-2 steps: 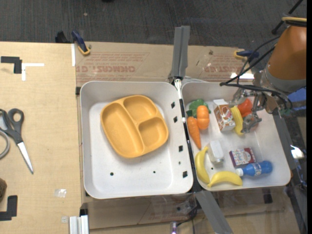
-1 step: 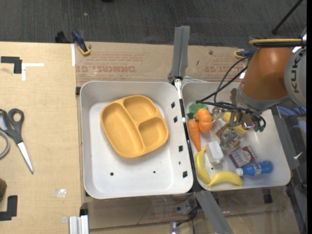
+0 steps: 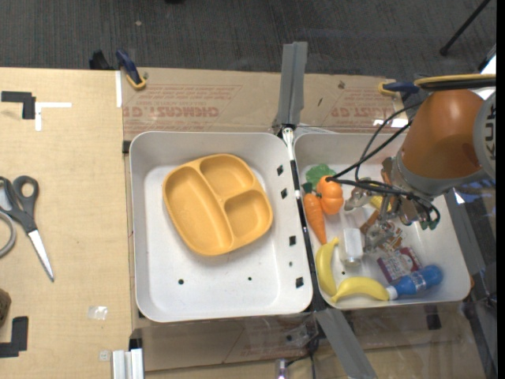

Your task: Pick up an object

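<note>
Closest to us, the orange band (image 3: 442,136) of the arm looms over the right bin (image 3: 454,287), and below it the gripper (image 3: 384,226) hangs low among the clutter. Two bananas (image 3: 347,279) curl at the bin's near-left corner, a blue bottle (image 3: 416,281) just beside them, a carrot (image 3: 316,215) along the left wall. Whether the gripper has anything, I cannot tell. Over in the left bin (image 3: 150,290), a yellow plate (image 3: 217,204) sits alone. Scissors (image 3: 28,223) lie on the bench (image 3: 63,172).
</note>
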Robot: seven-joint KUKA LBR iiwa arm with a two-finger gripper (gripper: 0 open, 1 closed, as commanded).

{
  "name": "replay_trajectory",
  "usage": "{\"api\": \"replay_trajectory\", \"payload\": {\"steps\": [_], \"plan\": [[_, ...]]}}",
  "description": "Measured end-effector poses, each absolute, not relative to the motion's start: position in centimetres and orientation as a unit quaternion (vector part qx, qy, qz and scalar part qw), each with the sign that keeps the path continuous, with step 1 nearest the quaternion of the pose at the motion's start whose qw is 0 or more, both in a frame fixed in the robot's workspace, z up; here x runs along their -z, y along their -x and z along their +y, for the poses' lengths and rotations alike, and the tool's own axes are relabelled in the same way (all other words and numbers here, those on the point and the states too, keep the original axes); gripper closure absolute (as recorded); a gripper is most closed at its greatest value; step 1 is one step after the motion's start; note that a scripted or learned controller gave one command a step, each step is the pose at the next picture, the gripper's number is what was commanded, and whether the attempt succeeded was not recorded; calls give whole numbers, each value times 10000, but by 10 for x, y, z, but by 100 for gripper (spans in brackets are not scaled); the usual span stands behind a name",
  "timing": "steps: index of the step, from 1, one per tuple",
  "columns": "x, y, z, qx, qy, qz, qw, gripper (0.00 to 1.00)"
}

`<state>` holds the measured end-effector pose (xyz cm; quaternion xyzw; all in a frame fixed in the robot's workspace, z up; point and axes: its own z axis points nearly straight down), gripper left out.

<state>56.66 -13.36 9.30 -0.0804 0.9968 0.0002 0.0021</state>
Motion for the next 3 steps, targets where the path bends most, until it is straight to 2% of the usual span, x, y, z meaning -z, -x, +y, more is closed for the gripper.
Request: {"api": "replay_trajectory", "payload": {"steps": [1,2,3], "plan": [[-98,-629,-95,27,938,9956,78,0],[-95,-618,-125,7,1439,9896,34,0],[-94,-588,-180,9,2087,9780,29,0]]}}
